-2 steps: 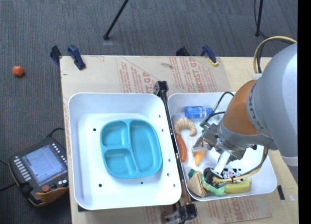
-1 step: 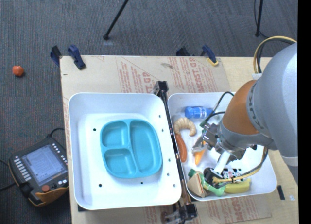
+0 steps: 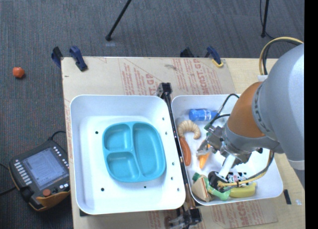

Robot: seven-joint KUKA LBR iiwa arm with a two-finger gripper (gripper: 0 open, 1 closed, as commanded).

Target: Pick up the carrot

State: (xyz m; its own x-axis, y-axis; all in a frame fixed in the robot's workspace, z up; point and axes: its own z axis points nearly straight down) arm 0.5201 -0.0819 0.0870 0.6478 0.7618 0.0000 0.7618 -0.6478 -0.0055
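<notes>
The carrot (image 3: pixel 202 161), a short orange stub, lies in the right bin (image 3: pixel 276 185) near its left wall, just right of a long orange-red sausage (image 3: pixel 185 150). My gripper (image 3: pixel 205 148) hangs directly over the carrot's upper end, its tip touching or nearly touching it. The grey wrist and orange band (image 3: pixel 246 118) rise to the right and hide the bin's middle. The carrot still rests on the bin floor.
Around the carrot are a croissant (image 3: pixel 190 127), a blue bottle (image 3: pixel 201 114), a sandwich (image 3: pixel 201 188), a green piece (image 3: pixel 219 192) and a banana (image 3: pixel 243 191). The left bin (image 3: pixel 79 123) holds a blue divided plate (image 3: pixel 134 151).
</notes>
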